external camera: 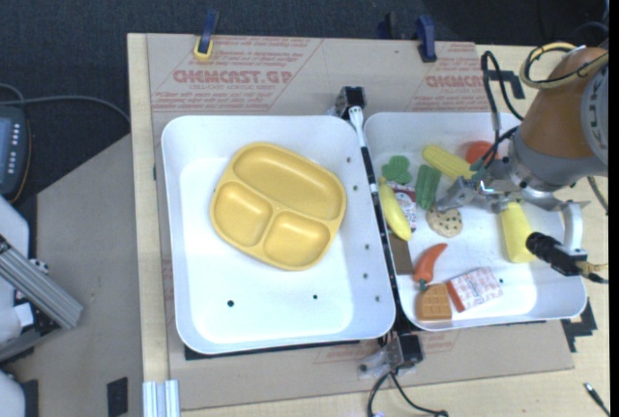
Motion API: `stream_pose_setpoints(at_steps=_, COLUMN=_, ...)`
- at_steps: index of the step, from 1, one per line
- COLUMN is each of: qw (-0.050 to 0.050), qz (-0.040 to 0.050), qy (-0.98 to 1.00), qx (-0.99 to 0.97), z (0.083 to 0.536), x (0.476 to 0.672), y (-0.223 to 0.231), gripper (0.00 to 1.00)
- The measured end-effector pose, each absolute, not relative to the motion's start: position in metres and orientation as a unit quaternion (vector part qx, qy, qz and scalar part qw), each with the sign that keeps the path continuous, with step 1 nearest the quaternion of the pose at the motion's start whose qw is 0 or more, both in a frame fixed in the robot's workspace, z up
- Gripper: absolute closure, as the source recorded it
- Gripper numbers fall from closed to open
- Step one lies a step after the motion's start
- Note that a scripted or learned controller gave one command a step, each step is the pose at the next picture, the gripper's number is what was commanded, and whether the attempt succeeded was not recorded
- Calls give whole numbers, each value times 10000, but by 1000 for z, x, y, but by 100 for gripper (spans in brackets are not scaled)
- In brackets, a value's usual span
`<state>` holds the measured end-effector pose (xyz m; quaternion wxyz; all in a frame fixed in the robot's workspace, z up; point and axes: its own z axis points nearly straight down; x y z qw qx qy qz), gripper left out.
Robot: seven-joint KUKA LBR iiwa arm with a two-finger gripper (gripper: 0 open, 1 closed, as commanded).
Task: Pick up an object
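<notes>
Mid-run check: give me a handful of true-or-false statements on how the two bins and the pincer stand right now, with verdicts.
1. The yellow divided plate lies in the left bin. True.
2. The pincer is over the left bin. False: it is over the right bin, beside the round cookie.
3. The red pepper lies in the right bin. True.
4. The corn cob rests on the yellow plate. False: it is in the right bin, near its far edge.
5. The plate has food in its compartments. False: all three are bare.
</notes>
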<state>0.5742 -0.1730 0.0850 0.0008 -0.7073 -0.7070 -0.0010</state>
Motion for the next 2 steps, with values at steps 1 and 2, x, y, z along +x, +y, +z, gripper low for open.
stream_pose_setpoints(at_steps=1, qw=-30, qz=-36, qy=-7072, qx=-7070, z=100, x=577, y=-173, gripper=100)
stream_pose_setpoints(at_steps=2, qw=-35, qz=-16, qy=-7074, qx=-7069, z=160, x=585, y=-178, gripper=100)
